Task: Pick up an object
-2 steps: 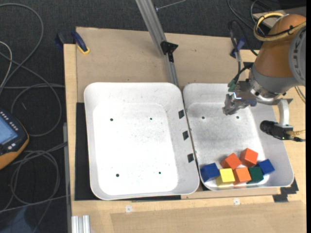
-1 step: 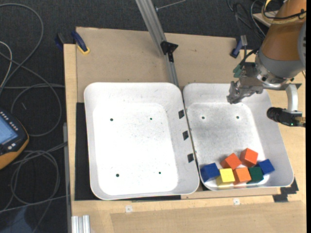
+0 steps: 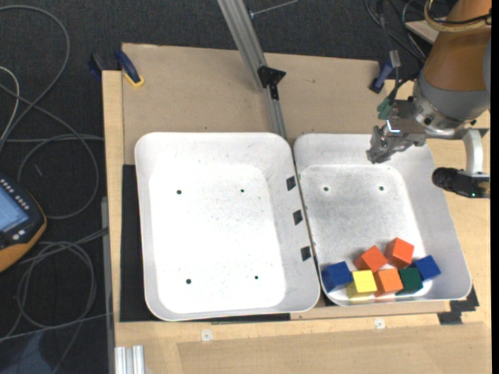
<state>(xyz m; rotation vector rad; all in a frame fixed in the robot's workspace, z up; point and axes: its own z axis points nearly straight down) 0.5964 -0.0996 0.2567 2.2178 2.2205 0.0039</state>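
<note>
Arm: grey with an orange upper part, it reaches in from the right and is cut off by the top and right edges of the view.
Tool point(image 3: 383, 148): it hangs over the far edge of the right bin point(image 3: 437, 201), near that bin's back rim, well apart from the blocks. It is dark, small and seen from above; whether it is open or closed I cannot tell. Nothing shows in it.
Blocks: seven small cubes sit bunched in the near corner of the right bin, touching or just beside each other.
Block colours: a blue block point(image 3: 336, 274) on the left of the bunch, a yellow block point(image 3: 364, 282) next to it, an orange block point(image 3: 373, 258) behind the yellow, a second orange block point(image 3: 389, 280) in front, a red-orange block point(image 3: 401, 251) at the back, a green block point(image 3: 410, 277) and a second blue block point(image 3: 427, 267) on the right.
Long axis: the blocks look like cubes, so none has a clear long side; most sit turned at a slant to the bin walls.
Hard to make out: the green block is partly hidden by its neighbours, and the near faces of the front blocks lie against the bin's rim.
Left bin point(image 3: 210, 224): white, beside the right bin, with black dots on its floor.
Desk point(image 3: 195, 84): pale wood, carrying both bins, with a metal pole point(image 3: 248, 45) slanting over its back edge.
</note>
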